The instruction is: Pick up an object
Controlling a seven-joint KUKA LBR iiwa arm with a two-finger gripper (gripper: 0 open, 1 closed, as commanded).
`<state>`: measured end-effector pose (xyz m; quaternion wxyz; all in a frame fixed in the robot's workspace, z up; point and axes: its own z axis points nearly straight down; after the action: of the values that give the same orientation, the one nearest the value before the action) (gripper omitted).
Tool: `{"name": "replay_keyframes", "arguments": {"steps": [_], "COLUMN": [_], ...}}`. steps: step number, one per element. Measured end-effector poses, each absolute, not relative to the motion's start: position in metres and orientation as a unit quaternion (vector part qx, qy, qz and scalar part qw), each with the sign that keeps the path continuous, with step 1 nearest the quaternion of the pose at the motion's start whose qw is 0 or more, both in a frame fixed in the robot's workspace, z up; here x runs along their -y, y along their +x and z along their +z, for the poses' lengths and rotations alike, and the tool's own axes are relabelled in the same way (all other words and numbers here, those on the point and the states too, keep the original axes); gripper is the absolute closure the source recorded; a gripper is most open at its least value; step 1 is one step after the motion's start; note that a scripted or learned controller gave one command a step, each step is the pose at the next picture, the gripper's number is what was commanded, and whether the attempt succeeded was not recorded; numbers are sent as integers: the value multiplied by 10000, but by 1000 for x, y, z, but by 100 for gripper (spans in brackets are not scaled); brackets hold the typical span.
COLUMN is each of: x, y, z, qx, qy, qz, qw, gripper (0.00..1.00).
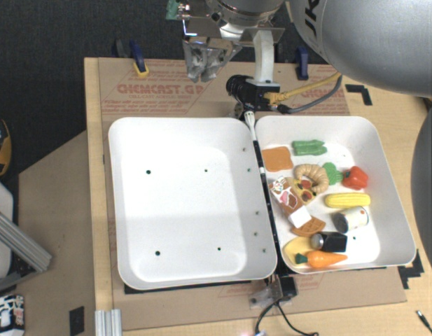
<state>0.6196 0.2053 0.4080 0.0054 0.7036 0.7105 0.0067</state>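
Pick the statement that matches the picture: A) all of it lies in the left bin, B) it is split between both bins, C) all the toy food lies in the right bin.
C: the carrot, corn and other pieces all sit in the right bin.

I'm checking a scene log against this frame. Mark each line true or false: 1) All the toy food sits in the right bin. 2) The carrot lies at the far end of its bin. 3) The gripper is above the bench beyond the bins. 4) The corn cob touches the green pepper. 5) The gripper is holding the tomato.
1) True: the items lie in the right bin.
2) False: the carrot lies at the near edge.
3) True: the gripper hangs over the brown board.
4) False: the corn cob lies apart from the green pepper.
5) False: the tomato rests in the bin.
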Motion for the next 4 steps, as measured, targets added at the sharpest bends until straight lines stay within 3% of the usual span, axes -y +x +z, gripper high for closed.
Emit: {"name": "replay_keyframes", "arguments": {"steps": [4], "x": [-209], "y": [620], "z": [450], "qx": [-7125], "qy": [7016], "qz": [114], "qw": [93], "gripper": [100]}}
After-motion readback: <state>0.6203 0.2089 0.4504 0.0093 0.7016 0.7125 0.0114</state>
